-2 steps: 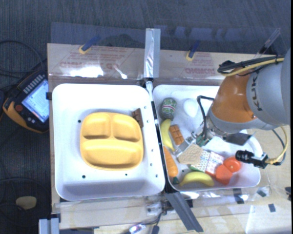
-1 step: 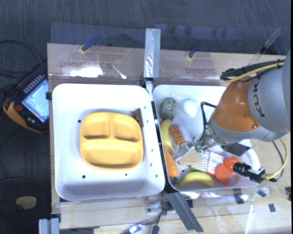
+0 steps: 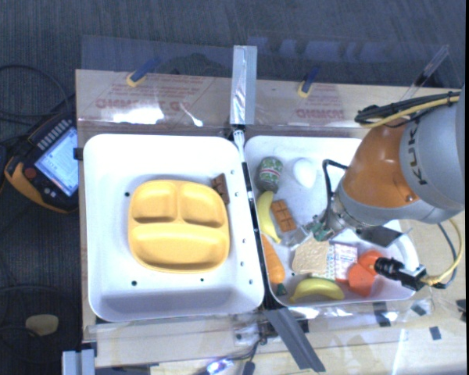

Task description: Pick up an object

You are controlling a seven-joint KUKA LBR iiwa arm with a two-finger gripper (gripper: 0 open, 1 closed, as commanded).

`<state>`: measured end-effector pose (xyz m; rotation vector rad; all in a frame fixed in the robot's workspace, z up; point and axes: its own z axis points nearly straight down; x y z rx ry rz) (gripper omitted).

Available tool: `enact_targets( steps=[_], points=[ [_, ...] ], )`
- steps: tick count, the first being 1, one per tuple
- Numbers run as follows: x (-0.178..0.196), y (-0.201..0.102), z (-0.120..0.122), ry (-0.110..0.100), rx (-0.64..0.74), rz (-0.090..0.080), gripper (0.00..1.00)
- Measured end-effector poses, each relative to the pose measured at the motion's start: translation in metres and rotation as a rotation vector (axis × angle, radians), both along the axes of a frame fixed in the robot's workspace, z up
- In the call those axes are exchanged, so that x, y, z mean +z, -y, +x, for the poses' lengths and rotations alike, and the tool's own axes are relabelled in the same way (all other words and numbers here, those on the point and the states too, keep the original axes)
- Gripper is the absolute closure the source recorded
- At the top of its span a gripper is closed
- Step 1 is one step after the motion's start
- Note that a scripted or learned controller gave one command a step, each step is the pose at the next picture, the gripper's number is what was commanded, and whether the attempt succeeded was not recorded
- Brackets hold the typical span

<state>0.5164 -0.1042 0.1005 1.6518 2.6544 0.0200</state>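
End effector [image 3: 322, 228] sits low in the right bin [image 3: 328, 148] over the cracker [image 3: 311, 256]; its opening can't be told. Crowded neighbours like the banana [image 3: 316, 289] could block a clean grasp.

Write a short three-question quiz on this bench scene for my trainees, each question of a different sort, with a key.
1. True or false: the yellow tray lies in the left bin.
2. Multiple choice: the carrot lies along the right bin's
A. left wall
B. right wall
C. far wall
3. Fill in: at the right bin's near edge, below the cracker, lies a yellow ____.

Key
1. True. The tray sits alone in the middle of the left bin.
2. A. The carrot runs along the left wall, beside the divider.
3. Banana. The gripper hangs just above the cracker.
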Motion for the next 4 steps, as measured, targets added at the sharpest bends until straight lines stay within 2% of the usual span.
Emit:
enact_targets(
  steps=[1,2,3,4],
  points=[
    [0.05,0.02,0.005,-0.021,-0.039,-0.004,1.0],
    [0.043,0.009,-0.019,-0.022,-0.211,0.001,1.0],
    [0.118,0.028,-0.032,-0.02,0.009,-0.004,1.0],
    [0.202,-0.005,0.02,-0.019,-0.126,-0.005,1.0]
  ],
)
